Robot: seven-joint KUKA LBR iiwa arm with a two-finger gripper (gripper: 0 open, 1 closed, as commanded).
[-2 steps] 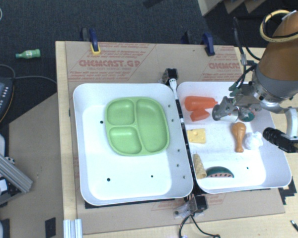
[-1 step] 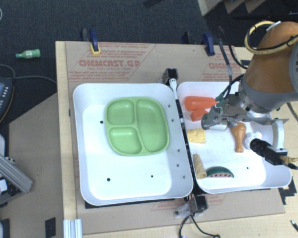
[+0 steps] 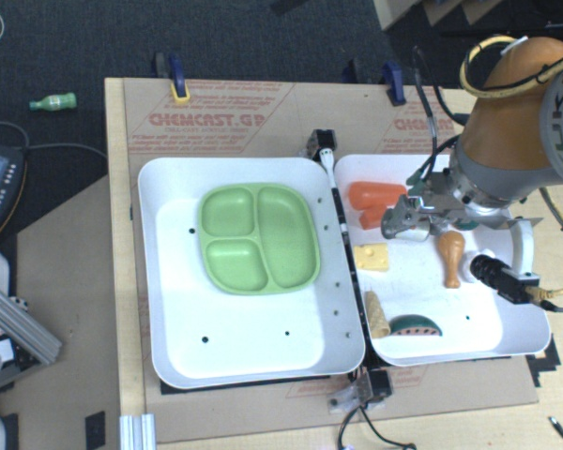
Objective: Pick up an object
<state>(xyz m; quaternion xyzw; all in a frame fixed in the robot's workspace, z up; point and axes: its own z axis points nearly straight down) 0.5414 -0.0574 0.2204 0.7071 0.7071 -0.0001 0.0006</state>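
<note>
The gripper (image 3: 405,219) hangs over the right bin (image 3: 516,331), near its back-left corner. I cannot tell its state. An orange carrot (image 3: 375,195) lies just behind it, long axis across the bin. 1 yellow cheese wedge (image 3: 372,257) sits just in front.

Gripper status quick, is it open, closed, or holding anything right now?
Gripper: cannot be told; it hovers over the right white bin beside the orange carrot-shaped toy.

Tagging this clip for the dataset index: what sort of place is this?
Likely a robotics lab bench, not a kitchen. Two white bins sit on a clamped board over dark carpet, a grey-and-orange arm's gripper hangs above toy food such as a cheese wedge, and cables trail around.
</note>
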